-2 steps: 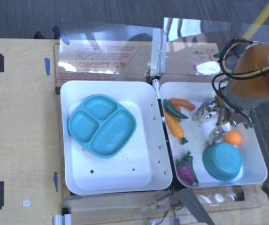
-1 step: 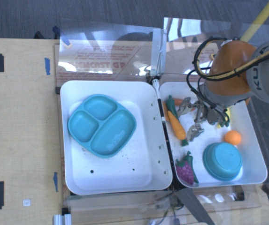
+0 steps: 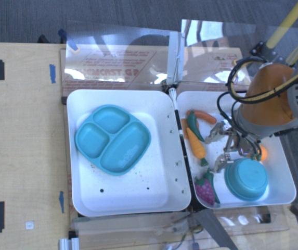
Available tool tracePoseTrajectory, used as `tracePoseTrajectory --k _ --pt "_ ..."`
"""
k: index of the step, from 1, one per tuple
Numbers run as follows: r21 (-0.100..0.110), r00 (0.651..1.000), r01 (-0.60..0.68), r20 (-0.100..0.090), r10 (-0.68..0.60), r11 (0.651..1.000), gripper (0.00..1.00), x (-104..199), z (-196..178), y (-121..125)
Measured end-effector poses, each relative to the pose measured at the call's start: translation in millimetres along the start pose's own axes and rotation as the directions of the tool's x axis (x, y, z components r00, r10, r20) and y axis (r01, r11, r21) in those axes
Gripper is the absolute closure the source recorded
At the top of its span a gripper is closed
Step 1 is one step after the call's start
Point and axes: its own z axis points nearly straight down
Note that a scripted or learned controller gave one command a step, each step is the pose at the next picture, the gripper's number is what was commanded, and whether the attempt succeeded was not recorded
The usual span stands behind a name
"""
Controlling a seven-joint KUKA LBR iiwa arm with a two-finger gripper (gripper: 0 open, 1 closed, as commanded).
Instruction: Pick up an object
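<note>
Your end effector hangs low over the right bin, reaching in from the right under the arm's orange band; its metal fingers look spread apart, and nothing sits between them, so you have no hold on anything yet; judge the task as barely begun, with the grasp itself and the lift both still to do.

Your candidate things all lie in that right bin; a teal bowl sits just beside the fingers, toward the near edge; a toy carrot lies to the left of the end effector, with a green toy vegetable and a second orange piece beside it near the bin's far left; a purple bunch of toy grapes rests at the near left corner; a small orange thing peeks out behind the wrist, too hidden for you to name.

The left bin carries a teal divided plate, well apart from the end effector; both bins rest on the counter.

The bowl's rim or the carrot looks closest to the fingers; which one the end effector is lined up on, you cannot tell from this slant.
</note>
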Motion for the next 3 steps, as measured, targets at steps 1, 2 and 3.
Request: tracePoseTrajectory --k 1,2,3 --pt "0.001 1.0 -0.001 0.002 0.001 1.0 0.0 -49.6 1.1 -2.6" --pt "0.004 0.998 0.071 0.001 -0.071 0.998 0.0 -90.4 -123.9 -65.6" --pt "0.0 0.999 0.033 -0.004 -0.033 0.999 0.0 -80.8 -6.5 13.2"
